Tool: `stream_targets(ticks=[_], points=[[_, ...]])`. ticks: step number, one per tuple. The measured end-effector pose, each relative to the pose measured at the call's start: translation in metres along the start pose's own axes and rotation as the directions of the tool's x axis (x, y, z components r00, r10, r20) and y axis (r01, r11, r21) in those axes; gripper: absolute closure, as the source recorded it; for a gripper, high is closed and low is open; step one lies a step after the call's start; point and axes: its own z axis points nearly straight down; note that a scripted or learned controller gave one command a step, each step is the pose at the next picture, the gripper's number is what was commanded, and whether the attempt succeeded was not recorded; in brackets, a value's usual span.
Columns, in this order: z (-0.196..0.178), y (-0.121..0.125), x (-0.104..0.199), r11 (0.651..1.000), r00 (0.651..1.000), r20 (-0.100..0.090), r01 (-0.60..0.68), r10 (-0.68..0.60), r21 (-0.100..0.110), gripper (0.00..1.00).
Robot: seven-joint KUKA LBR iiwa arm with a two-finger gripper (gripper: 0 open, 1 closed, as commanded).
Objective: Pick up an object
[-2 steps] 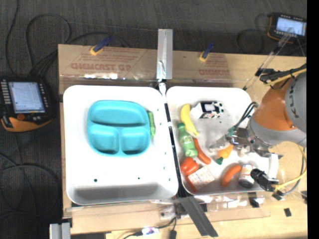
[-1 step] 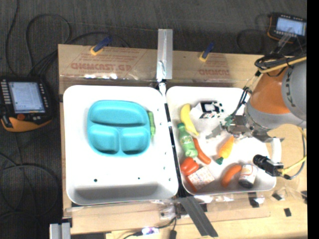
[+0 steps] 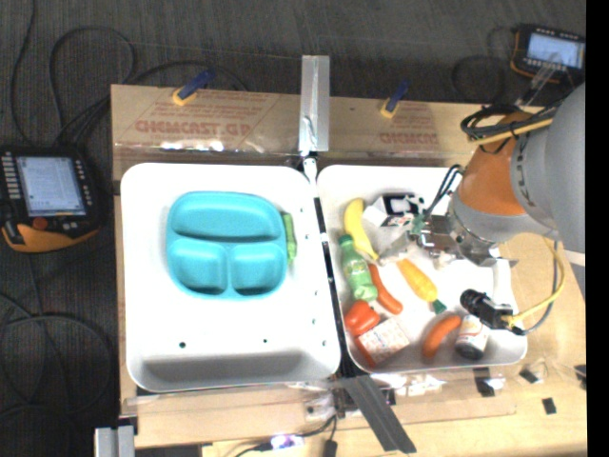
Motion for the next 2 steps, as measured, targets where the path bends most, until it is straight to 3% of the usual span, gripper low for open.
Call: stream_targets(ticks=[1,2], points=[[-0.010,0.002,0.002,1.000,1.000,-0.002,0.002,-0.002,-0.006,1.00],[-0.122,0.008,0.035,1.000,1.000,0.002,0.018,-0.018,0.006,1.00]])
